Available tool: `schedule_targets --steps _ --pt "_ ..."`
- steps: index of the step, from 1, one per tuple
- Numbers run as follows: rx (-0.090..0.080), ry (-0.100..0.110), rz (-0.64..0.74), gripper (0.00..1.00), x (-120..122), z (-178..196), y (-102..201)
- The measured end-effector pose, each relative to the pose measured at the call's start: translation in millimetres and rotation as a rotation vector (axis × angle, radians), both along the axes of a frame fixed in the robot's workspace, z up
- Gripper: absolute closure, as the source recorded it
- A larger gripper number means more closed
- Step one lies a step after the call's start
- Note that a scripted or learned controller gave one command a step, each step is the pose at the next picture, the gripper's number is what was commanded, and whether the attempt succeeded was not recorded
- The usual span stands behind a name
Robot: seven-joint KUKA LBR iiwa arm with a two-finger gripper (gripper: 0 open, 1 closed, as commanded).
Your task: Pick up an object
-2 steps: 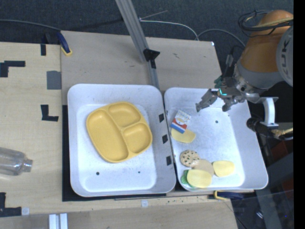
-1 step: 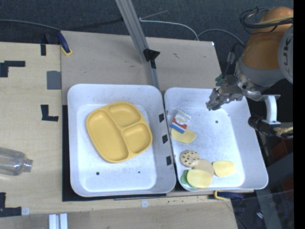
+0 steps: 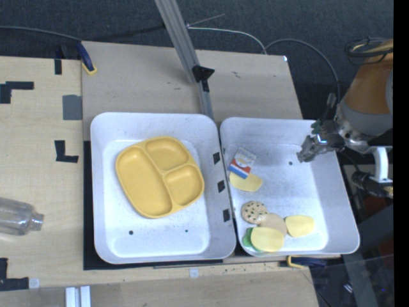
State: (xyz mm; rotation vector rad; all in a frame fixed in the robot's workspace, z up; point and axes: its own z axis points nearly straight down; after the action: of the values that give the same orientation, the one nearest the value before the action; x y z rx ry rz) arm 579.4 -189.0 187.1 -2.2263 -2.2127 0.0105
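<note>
Clutter is the main hazard here: the pickable things sit bunched along the near-left part of the right bin (image 3: 332,190), where a chocolate-chip cookie (image 3: 254,211) touches a tan disc (image 3: 273,222), which in turn overlaps a yellow-green round piece (image 3: 267,238) lying over something green (image 3: 247,240) at the bin's front edge, with a yellow lemon-like piece (image 3: 299,225) just beside them. Further up lie a flat yellow chip-shaped piece (image 3: 245,182) and, touching it, a small white packet with red and blue print (image 3: 241,162). Most of these look thin and flat, so I judge that a descent could slide off them or close on two at once, and the pieces near the wall shared with the left bin (image 3: 102,171) leave little room on that side. The end effector (image 3: 308,149) hangs over the upper right of the right bin, well apart from every item, holding nothing visible; whether it is open or closed I cannot tell, since it appears as a dark blurred cluster. In the left bin a yellow divided tray (image 3: 160,174) lies alone, broad and shallow, likely too wide to pinch except at its rim. On the surface (image 3: 38,126) left of the bins rests a clear plastic bottle (image 3: 16,215), probably out of easy reach.
</note>
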Motion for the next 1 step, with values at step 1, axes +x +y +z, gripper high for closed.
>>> schedule_targets --steps 1 --pt "0.003 -0.008 0.012 1.0 67.0 -27.0 26.1"
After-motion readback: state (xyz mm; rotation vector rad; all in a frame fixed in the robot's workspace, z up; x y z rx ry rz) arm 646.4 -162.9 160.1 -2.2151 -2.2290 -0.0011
